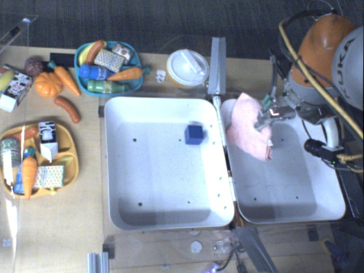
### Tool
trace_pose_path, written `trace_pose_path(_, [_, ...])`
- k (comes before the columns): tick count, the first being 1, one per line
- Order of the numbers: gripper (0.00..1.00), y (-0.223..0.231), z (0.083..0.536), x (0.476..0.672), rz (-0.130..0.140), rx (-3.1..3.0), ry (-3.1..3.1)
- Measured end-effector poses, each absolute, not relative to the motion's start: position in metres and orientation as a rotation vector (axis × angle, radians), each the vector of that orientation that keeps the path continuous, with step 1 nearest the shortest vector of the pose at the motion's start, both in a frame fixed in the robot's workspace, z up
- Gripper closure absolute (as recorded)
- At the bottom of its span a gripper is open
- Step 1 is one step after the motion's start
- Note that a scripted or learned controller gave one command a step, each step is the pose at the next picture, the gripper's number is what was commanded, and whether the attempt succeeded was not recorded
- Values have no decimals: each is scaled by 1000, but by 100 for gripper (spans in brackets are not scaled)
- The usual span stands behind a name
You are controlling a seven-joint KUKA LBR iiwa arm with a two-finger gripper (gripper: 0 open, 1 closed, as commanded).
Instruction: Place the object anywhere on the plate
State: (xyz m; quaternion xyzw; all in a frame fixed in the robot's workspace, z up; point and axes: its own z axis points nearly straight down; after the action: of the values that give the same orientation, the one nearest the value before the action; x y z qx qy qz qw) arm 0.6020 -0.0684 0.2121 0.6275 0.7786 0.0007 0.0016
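One small blue cube [194, 134], matte and square-edged with a slightly darker side face, is the only loose thing in the left shallow white bin [142, 209]. It sits in that bin's upper right part, near the divider between the bins, flat on the floor and touching neither wall.

Two bins lie side by side. The right shallow white bin [296, 203] holds one pale pink, rounded, plate-like piece [245, 127]. It lies in the bin's upper left corner, its left edge up against the wall. I cannot tell whether it is a rigid plate or something softer.

My claw [267, 116] is over the pink piece's right edge, well apart from the cube. I cannot tell whether it is spread or pressed together, nor whether it grips the pink piece or only overlaps it from above.

On the bench outside the bins I count one blue bowl [109, 89] heaped with toy food, one yellow tray [68, 152] of toy food at the far left, and one round white lidded tub [188, 67] just above the left bin. Beside the bowl lie one orange toy pumpkin [47, 85] and one red toy sausage [67, 109].
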Motion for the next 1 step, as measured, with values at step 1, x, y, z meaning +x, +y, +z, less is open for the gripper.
trace_pose_path(1, [100, -67, 224, 603, 2, 1961, 2452])
